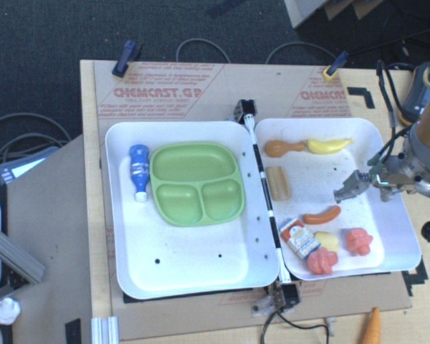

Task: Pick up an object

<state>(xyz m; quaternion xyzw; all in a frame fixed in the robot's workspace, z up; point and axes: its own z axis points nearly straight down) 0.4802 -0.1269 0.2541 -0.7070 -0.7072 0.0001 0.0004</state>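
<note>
The gripper [352, 187], its fingers spread and holding nothing, hangs over the right bin [398, 253] just above the red sausage [321, 216], probably the easiest pick since it lies apart from the clustered toys nearby.

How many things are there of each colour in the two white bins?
Green: 1, the divided plate
Blue: 1, the bottle
Yellow: 2, the banana and a small yellow piece
Orange or tan: 3, spoon, block, sausage
Pink: 2, lumps
Red and white: 1, carton
Total: 10
</note>
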